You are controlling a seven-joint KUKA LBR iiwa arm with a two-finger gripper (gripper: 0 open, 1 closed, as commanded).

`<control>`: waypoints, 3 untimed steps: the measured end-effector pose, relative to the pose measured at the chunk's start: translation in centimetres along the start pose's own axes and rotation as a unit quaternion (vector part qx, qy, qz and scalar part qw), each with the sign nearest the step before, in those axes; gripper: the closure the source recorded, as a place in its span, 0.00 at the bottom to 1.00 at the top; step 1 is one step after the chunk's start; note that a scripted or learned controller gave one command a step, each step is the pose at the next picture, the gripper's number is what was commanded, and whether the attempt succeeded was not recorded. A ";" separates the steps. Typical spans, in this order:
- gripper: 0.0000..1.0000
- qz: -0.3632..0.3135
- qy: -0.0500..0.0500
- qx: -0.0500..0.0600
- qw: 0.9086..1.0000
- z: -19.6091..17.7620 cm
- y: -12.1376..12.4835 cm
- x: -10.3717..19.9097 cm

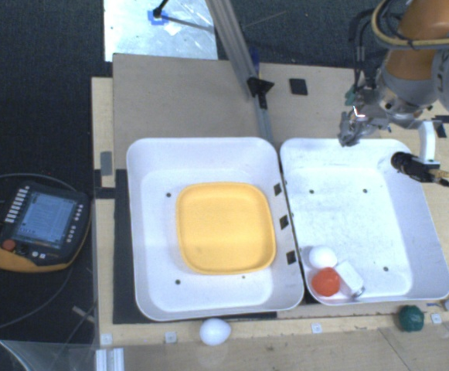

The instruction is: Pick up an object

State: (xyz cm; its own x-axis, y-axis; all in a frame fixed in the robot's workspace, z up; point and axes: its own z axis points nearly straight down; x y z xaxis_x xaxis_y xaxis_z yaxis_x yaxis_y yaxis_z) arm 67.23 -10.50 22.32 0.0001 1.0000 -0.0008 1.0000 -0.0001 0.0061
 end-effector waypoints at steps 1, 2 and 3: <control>1.00 0.000 0.000 0.002 1.000 -0.3 0.0 0.0; 1.00 -0.002 0.001 0.003 1.000 0.3 -1.7 4.4; 1.00 -0.001 0.001 0.002 1.000 0.1 -4.1 8.0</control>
State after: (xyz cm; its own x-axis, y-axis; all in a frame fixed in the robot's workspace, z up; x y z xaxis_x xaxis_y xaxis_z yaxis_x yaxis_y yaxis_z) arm 63.14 -2.55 22.21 -0.0028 1.0000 0.0006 1.0000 0.0028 0.0014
